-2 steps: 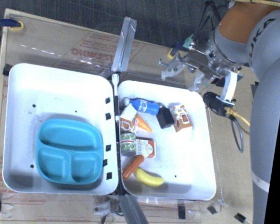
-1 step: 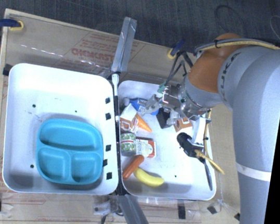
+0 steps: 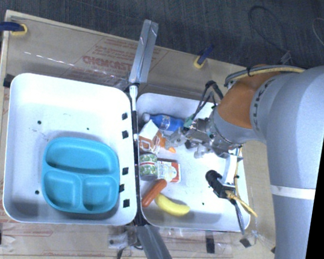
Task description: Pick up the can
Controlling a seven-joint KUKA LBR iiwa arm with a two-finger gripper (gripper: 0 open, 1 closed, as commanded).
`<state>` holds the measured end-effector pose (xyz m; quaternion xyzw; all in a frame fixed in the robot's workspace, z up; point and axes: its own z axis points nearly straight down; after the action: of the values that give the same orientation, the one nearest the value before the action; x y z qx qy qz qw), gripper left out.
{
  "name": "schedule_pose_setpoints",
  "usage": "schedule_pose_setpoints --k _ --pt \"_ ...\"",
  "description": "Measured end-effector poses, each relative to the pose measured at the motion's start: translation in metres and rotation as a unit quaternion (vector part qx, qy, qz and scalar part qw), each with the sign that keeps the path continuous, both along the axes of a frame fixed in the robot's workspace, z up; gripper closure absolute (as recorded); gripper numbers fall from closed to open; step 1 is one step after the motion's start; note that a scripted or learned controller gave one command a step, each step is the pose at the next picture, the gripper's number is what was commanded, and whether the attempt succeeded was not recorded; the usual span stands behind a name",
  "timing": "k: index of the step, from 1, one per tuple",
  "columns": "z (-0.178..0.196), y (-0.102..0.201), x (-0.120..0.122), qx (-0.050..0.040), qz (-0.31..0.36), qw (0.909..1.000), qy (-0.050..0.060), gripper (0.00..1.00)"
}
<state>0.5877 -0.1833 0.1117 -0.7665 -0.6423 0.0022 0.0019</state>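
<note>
Tool (image 3: pixel 192 138): low in the right bin (image 3: pixel 221 217); grip state cannot be told.
Can (image 3: pixel 147 167): left of the tool, apart, nearer the divider.

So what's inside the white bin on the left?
The left bin holds one thing: a blue tray with three compartments, lying flat toward the near side. The bin floor under the tray is covered, so anything beneath it can't be seen.
</note>
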Motion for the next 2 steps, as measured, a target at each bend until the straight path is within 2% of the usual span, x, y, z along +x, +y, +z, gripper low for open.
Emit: schedule_pose_setpoints --k 1,2 --pt "-0.020 -0.015 -0.006 0.0004 0.004 1.0000 0.000 0.00" --pt "0.008 -0.022 -0.011 -0.0004 -0.017 0.9999 -0.001 0.00"
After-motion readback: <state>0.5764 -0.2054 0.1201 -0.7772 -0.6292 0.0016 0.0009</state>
